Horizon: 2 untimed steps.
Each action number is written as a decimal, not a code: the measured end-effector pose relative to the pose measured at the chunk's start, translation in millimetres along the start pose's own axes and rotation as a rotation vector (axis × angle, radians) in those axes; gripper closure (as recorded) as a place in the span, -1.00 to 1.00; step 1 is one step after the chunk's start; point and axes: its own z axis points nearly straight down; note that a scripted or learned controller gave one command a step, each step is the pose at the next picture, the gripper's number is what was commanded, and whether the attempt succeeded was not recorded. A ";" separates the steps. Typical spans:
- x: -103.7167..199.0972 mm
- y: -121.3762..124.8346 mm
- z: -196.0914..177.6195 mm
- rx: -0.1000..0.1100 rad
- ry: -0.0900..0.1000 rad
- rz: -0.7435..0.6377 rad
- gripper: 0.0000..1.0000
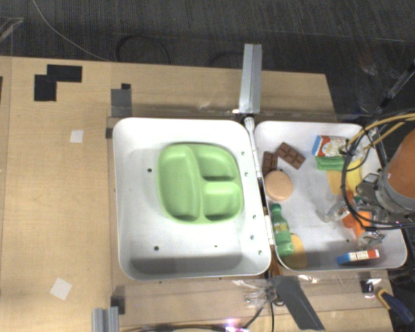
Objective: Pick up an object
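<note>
Lying flat: brown choc bar [290, 155], segmented, unwrapped.

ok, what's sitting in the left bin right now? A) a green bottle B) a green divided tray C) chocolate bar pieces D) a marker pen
B: the green divided tray lies in the middle of the left bin, while the marker, chocolate pieces and green bottle are all in the right bin.
</note>
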 end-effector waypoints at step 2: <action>-1.0 0.7 -0.2 0.000 0.001 -0.158 -1.00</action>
